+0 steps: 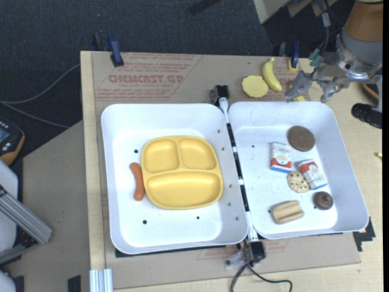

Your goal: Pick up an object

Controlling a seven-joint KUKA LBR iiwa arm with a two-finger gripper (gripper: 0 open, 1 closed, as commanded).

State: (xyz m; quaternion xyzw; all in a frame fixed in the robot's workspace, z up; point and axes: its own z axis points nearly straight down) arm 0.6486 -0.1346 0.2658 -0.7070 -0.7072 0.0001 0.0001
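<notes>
Arm [364, 17] is cut off by the top right corner, so just the orange band and grey wrist are visible. Gripper [313, 89] hangs over the far rim of the right bin [346, 157], fingers spread apart with nothing between them.

Hard to read: a small yellow bit just under the fingers at the rim, can't tell what it is. The two small cartons, one [280, 157] and the other [313, 173], have red, white and blue print, too small to read. Printing on the cardboard sheet [91, 163] under the bins is red and faint; the big line looks like "CHEMCAST GP", smaller lines unreadable.

Right bin also holds a round dark brown cookie [301, 138] near the far side, a pale chip cookie [296, 181] touching the second carton, a chocolate doughnut [323, 201] and a bread roll [286, 211] toward the near side.

Left bin [115, 181]: yellow three-section plate [181, 172] with a hot dog sausage [137, 180] lying just beside its left edge (on the bin floor, not on the plate).

Outside the bins, behind the right one: banana [271, 75] and a yellow chip-like piece [254, 86], near the gripper but apart from it. Blue clamp [113, 50] at the sheet's far left edge.
</notes>
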